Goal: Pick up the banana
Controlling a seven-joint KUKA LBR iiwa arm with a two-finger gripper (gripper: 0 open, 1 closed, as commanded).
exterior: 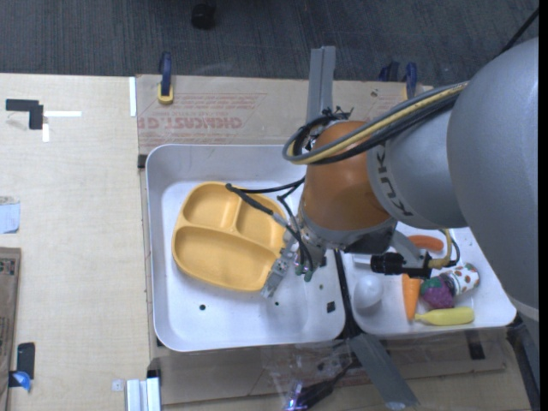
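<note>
My gripper hangs low in the left bin, just beside the near-right edge of the yellow divided plate, and I cannot tell from here how it is set; nothing yellow sits at its tip. The banana lies in the other bin, the right bin, against its near rim, just beside the carrot and below the purple grapes. It is well apart from me, off toward the arm's own side, across the wall between the bins. Its long axis runs along that near rim, so I judge I must cross over and close across its narrow width.
</note>
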